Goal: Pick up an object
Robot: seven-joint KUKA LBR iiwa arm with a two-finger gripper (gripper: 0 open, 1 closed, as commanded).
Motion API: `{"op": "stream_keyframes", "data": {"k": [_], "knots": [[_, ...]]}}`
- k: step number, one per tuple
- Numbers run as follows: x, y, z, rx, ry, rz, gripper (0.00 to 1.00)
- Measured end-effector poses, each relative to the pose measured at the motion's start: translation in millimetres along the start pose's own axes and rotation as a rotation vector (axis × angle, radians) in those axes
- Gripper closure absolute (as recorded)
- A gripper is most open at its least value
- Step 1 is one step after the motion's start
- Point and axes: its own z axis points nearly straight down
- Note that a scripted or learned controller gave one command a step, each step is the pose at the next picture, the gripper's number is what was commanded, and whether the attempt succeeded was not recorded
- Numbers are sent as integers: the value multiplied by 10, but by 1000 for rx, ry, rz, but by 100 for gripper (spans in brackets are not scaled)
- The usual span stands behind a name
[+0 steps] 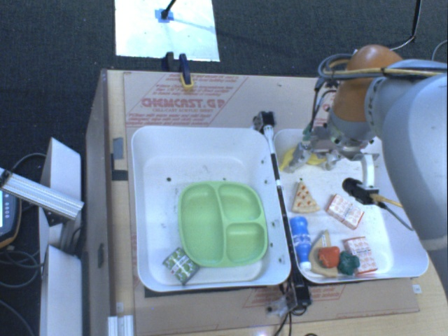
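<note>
The cardboard-covered tabletop (182,100) spreads out on every side of the jaws. The grey arm (406,110) rises to their right. The jaws stand spread open, low in the far left corner of the right bin (392,254). They straddle a yellow object (288,161), which pokes out just left of them; whether they touch it is unclear. The left bin (140,187) lies left of the jaws. It holds a green divided plate (224,224) and, further off, a green-and-white packet (180,264). Near the jaws on the camera side is a pizza-slice wedge (304,198), with a red-and-white box (345,211) to its right. A blue bottle (299,231) lies beyond the wedge. Well apart from the jaws lie a second box (360,254), a red piece (329,256) and a dark green piece (347,262).
</note>
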Motion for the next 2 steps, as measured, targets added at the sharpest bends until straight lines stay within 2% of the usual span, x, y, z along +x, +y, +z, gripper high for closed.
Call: {"op": "stream_keyframes", "data": {"k": [2], "knots": [[3,-1,2,0,-1,0,0]]}}
